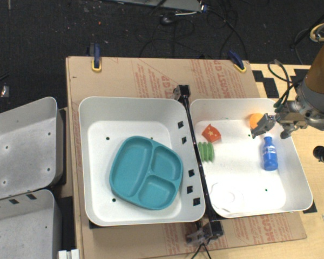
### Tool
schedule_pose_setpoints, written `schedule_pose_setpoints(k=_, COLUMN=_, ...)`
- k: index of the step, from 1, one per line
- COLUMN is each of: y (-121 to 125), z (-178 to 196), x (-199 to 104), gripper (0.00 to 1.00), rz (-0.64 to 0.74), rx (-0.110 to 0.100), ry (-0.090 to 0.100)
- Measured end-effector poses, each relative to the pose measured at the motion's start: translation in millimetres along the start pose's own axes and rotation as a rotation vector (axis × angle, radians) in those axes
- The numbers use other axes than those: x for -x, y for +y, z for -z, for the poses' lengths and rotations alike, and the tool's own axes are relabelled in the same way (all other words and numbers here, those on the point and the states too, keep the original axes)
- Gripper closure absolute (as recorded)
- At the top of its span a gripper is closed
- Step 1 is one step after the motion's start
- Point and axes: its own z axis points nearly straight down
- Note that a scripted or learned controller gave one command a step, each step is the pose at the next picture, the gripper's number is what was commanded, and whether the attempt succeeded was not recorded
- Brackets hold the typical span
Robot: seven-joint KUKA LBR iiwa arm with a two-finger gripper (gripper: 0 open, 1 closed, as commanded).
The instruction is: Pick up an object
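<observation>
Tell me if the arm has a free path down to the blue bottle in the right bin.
Probably yes. The claw hovers at the right bin's far right side, just above the blue bottle, which lies alone on bare floor. The orange piece sits beside the claw, not over the bottle.

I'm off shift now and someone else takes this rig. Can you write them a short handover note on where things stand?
Gripper: above the right bin's far right corner, nothing seen between its fingers.
Right bin: blue bottle lying just below the gripper, orange piece beside it, red piece and green piece near the divider.
Left bin: teal plate.
Done: nothing picked yet.
Left: grasp and lift one object; the bottle or the orange piece look nearest.
</observation>
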Motion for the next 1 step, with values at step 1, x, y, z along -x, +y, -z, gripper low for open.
schedule_pose_setpoints(k=1, y=2.6, z=7.4, x=-0.6, gripper=0.0, rz=0.003, rx=0.013, ry=-0.003)
